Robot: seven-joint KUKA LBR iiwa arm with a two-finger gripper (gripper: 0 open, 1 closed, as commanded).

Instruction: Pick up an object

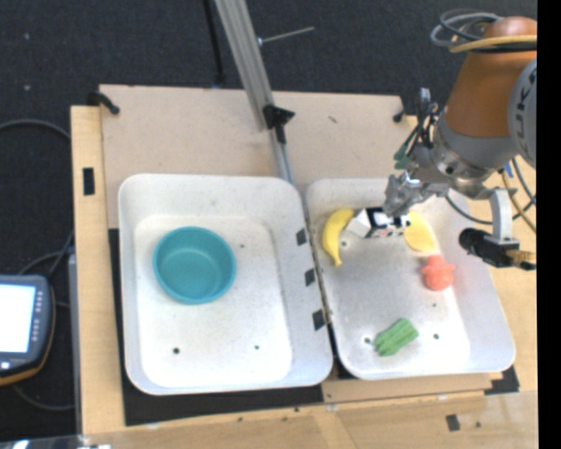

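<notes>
Two white bins on tan bench; end effector grip unclear.

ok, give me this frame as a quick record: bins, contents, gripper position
left bin: teal bowl
right bin: banana, yellow item, red-orange item, green item
gripper: low over the right bin's far side, between banana and yellow item
held object: none seen between the fingers
arm: reaching in from the right
</notes>
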